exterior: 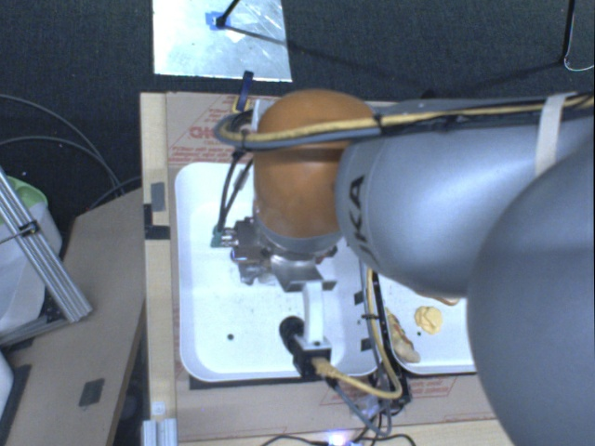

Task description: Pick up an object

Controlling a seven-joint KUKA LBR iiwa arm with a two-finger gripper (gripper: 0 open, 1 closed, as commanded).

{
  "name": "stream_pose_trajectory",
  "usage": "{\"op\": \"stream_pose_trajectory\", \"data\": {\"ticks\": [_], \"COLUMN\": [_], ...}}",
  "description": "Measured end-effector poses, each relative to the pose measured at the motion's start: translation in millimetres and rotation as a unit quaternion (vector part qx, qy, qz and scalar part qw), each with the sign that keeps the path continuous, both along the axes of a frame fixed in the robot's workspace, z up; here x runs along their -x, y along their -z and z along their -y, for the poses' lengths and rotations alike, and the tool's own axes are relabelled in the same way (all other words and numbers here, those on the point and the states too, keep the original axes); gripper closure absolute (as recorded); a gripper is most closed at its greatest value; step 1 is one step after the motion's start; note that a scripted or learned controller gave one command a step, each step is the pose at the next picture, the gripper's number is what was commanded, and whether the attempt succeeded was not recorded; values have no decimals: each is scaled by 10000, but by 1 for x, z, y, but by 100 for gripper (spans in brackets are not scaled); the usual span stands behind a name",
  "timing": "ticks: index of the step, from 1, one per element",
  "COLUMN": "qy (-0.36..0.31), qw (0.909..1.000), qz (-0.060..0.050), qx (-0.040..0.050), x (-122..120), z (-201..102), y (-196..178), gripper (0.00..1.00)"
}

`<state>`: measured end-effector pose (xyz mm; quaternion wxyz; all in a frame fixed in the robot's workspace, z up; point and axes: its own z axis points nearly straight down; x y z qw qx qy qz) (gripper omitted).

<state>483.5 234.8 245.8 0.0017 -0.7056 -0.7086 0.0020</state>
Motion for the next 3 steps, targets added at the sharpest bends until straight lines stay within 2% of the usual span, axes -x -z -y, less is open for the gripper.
{"op": "stream_pose_trajectory", "data": {"ticks": [1, 2, 3], "qy": [21, 22, 43], "qw": [10000, 10000, 10000], "qz": [-35, 21, 10], "qx": [25, -6, 2], "x": [-7, -10, -3], "z": [2, 1, 68], "y": [151, 143, 130], "gripper": [100, 0, 0]}}
